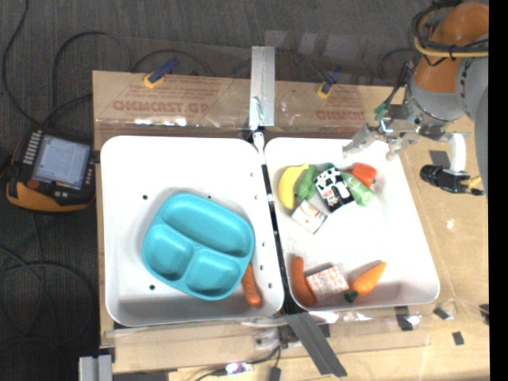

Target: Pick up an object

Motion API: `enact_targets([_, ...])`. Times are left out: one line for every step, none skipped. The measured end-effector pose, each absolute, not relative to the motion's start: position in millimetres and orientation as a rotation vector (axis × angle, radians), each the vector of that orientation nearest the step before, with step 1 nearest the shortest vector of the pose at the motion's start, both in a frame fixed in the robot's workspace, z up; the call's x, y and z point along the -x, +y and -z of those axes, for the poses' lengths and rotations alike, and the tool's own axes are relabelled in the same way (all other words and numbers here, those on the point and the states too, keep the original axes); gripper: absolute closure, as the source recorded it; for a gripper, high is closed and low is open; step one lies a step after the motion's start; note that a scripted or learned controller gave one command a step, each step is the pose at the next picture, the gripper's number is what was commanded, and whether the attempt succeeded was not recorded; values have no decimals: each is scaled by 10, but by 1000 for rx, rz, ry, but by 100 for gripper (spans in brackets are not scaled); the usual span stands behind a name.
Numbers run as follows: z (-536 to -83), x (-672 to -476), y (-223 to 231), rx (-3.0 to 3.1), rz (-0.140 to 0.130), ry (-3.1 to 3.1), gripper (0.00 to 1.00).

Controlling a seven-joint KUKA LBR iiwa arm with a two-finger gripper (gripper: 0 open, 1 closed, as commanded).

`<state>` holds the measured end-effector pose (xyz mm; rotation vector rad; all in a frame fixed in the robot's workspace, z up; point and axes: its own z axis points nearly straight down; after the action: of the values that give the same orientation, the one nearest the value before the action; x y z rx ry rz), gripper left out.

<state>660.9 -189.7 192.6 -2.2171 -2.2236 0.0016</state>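
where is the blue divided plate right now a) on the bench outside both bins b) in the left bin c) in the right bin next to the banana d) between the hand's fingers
b: the blue divided plate lies flat in the left bin, with an orange sausage-shaped piece at its lower right edge; the banana is in the right bin.

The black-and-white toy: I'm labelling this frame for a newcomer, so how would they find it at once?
Start at the right bin and look to its upper cluster of toys. The black-and-white toy sits between the yellow banana and the red-orange vegetable. It alone has cow-like blotches, not one solid colour.
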Motion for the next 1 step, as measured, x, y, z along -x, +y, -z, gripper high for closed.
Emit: enact_targets([-2536, -6421, -2231, 2367, -5, -2067, 0])
